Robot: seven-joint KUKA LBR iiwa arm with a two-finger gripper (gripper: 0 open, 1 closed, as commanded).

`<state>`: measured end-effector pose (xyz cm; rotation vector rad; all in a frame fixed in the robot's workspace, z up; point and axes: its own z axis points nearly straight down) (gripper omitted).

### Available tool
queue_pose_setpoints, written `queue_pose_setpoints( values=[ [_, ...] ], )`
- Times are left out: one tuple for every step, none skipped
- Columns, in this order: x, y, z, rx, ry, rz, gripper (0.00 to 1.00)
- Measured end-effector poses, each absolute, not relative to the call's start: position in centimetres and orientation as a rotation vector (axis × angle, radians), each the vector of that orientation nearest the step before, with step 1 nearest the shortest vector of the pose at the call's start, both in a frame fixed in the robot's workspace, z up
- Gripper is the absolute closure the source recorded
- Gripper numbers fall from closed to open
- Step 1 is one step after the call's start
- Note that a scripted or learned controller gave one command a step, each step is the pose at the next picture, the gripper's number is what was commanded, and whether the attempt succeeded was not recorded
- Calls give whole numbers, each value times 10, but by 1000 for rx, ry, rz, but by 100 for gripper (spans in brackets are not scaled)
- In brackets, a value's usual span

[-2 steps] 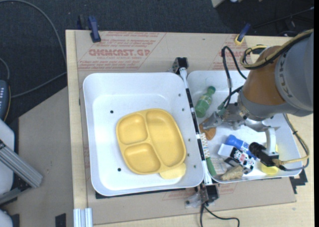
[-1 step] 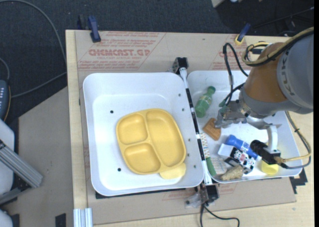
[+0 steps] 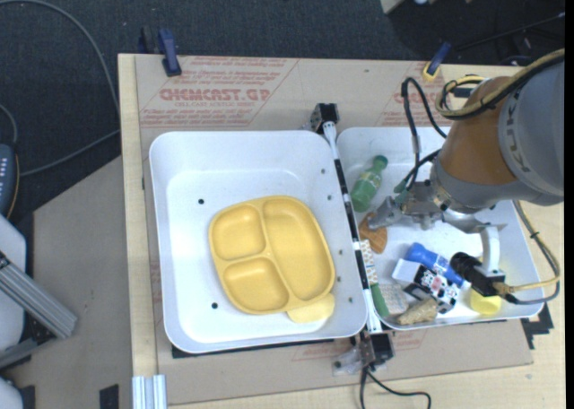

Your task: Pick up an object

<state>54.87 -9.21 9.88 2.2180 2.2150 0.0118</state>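
Right white bin: green bottle slanting cap-up-right, tool beside, grip state unclear.

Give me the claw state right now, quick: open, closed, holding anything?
Claw: low in the right bin, beside the green bottle. Open or closed cannot be told, and nothing is seen held.

Arm low, end effector down.

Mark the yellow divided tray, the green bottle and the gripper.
yellow divided tray (image 3: pixel 272 253): camera view, central ridge where compartments meet.
green bottle (image 3: pixel 368 184): camera view, middle of its body.
gripper (image 3: pixel 387 216): camera view, at its fingertips.
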Motion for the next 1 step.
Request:
queue_pose_setpoints(
  values=[
    [637,-140,168,2218,2220,1,0]
  ],
)
